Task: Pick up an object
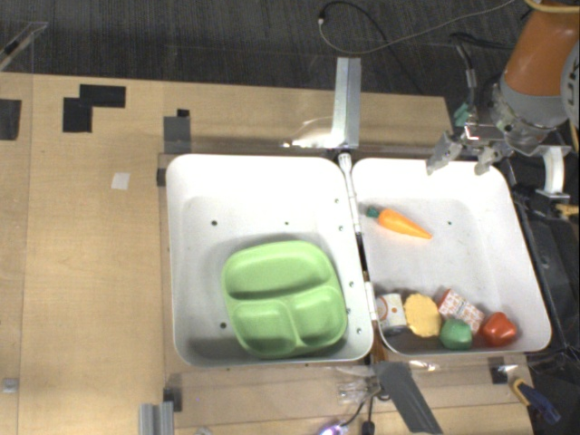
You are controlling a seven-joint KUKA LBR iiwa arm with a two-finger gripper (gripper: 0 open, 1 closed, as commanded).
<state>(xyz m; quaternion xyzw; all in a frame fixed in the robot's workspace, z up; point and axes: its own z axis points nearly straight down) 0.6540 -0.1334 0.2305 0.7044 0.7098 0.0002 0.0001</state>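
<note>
The likeliest pick is the orange toy carrot with a green stem end [400, 223], which lies alone on its side in the upper middle of the right-hand shallow white bin [517, 243], slanting from upper left to lower right and well apart from everything else. Its danger is its shape: long, round and tapering, it may roll or squirt out if the fingers close along its length instead of across it. Along the near wall of that bin crowd a small white carton [391, 308], a flat yellow ridged round piece [421, 314], a red-and-white printed packet [460, 307], a green rounded toy [457, 334] and a red rounded toy [497, 329], touching or just beside one another; a descent there risks landing on two things at once, nudging them into the wall, or closing on nothing. The claw [462, 157] hovers over the far rim of the right bin, its two pale fingers spread wide with nothing between them, so a drop from here would strike the rim. The left white bin [195, 243] on the wooden table [82, 270] carries a light green divided plastic tray [285, 295], too broad and flat to grip except by its edge.
</note>
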